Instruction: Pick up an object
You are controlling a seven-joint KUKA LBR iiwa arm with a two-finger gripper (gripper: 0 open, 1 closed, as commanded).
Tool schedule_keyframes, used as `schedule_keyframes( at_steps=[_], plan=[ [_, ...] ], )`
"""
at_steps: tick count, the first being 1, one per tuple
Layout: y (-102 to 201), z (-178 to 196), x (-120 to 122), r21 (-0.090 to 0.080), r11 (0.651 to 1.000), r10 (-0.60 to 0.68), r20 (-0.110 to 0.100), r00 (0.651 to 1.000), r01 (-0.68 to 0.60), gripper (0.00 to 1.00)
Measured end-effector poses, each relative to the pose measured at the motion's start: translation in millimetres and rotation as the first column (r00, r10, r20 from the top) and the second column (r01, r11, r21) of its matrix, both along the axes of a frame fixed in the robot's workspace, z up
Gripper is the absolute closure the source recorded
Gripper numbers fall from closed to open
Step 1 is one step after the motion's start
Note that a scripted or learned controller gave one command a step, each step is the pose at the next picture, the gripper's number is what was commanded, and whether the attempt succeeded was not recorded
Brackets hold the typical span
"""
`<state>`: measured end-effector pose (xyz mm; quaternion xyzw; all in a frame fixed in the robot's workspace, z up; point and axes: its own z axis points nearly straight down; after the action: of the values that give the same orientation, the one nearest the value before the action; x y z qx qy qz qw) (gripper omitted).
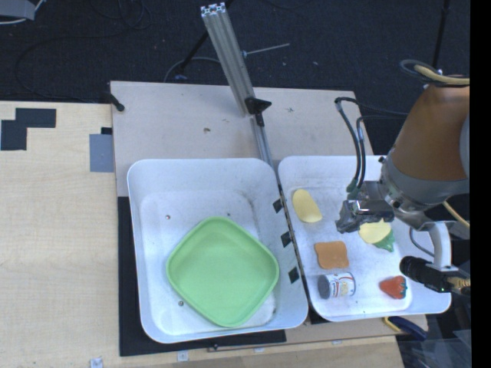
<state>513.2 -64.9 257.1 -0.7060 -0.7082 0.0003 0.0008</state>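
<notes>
End effector (351, 219) hovers between yellow piece (307, 205) and orange square (331, 255).

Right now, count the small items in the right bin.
5: yellow piece upper left, orange square center, can below it, strawberry lower right, yellow-green piece by the gripper, which may hide more.

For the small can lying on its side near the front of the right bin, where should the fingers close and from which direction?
Judging by its pose, grip the small can across the middle of its round body, coming straight down from above. It lies on its side with its long axis running left to right across the right bin, so fingers closing from front and back would meet the curved wall. The orange square behind it leaves little clearance.
</notes>
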Motion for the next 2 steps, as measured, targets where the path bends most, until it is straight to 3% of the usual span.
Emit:
schedule_keyframes(
  at_steps=[2],
  plan=[
    [104,-13,30,0.000,1.000,0.000,0.001,1.000,0.000,1.00]
  ],
)
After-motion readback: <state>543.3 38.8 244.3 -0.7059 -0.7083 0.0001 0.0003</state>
